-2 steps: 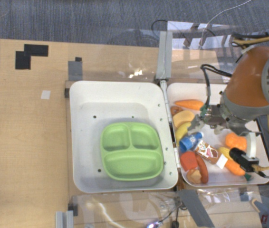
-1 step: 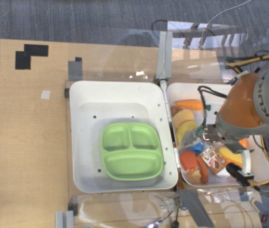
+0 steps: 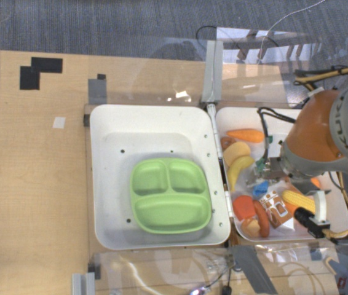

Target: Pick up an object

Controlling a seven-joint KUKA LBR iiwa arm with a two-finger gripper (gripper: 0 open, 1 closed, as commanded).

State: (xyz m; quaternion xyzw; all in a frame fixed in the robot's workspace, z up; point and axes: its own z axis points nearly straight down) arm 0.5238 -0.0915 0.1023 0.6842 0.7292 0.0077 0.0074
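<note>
Grey KUKA arm with the orange band (image 3: 314, 131) reaches in from the right, wrist low over the right-hand shallow white bin (image 3: 223, 123). Two-finger gripper (image 3: 265, 178) sits in the clutter mid-bin; wrist housing and cabling mask it, so I can't tell whether it's parted, closed or gripping anything. No confirmed pick. Candidates all in the right bin: orange plastic carrot (image 3: 245, 135) along the far wall, long axis running left-right; curved yellow plastic banana (image 3: 238, 168) to the gripper's left, long axis running near-far; small blue piece (image 3: 261, 189) directly below the tool, touching or nearly so; red rounded toy (image 3: 244, 206) and brown sausage-shaped toy (image 3: 262, 217) at the near-left corner; yellow corn-like piece (image 3: 299, 200) on the near-right side. Nearest target, by my read, is the blue piece, banana second. For the banana, the closing direction wants to cross its short axis, i.e. left-right. Left-hand white bin (image 3: 112, 140) holds just the green three-compartment plastic tray (image 3: 170, 195), well away from the tool.
</note>
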